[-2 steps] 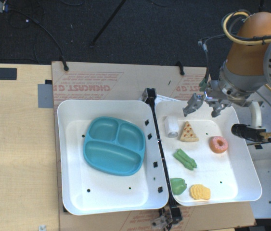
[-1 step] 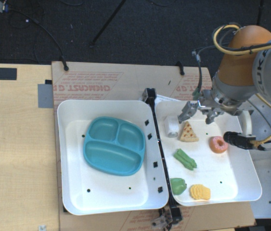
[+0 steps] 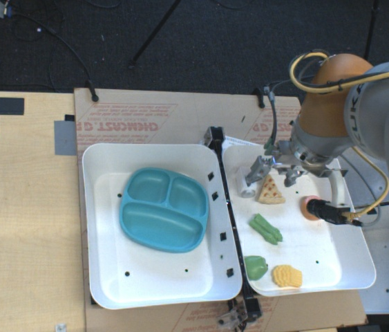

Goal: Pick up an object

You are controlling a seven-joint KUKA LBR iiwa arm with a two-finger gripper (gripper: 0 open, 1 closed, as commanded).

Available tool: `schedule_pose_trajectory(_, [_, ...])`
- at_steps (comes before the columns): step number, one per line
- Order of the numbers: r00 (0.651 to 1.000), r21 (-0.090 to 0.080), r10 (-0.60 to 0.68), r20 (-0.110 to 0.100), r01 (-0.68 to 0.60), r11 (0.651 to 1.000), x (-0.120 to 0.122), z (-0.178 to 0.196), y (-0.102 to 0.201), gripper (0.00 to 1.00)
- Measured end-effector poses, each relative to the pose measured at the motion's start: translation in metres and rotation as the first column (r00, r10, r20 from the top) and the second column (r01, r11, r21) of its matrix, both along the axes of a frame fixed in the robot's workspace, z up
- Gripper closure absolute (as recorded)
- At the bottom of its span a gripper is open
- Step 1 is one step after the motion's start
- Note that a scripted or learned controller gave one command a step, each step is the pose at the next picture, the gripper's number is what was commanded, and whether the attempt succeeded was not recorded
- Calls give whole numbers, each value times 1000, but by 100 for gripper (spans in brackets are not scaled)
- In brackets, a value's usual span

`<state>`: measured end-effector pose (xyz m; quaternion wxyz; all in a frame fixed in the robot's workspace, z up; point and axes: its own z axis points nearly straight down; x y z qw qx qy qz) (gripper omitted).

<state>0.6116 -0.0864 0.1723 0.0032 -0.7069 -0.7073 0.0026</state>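
Bench (image 3: 21, 220): pale wood-grain top with dark rectangular patches at its left. Cardboard sheet (image 3: 153, 120): flat, brown, printed with red lettering seen upside down. Floor (image 3: 201, 33): dark carpet beyond the bench, crossed by black cables (image 3: 56, 30). Light: even, overhead.

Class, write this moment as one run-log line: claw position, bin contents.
claw: above pizza slice, right bin | also there: green pod, corn | left bin: teal tray

plate (image 3: 163, 209) teal | bins (image 3: 104, 254) white | wedge (image 3: 271, 191) tan | corn (image 3: 287, 276) yellow
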Motion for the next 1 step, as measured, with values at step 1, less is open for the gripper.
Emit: schedule_pose_trajectory(1, [1000, 0, -1, 0, 1, 1000, 1, -45, 5, 0])
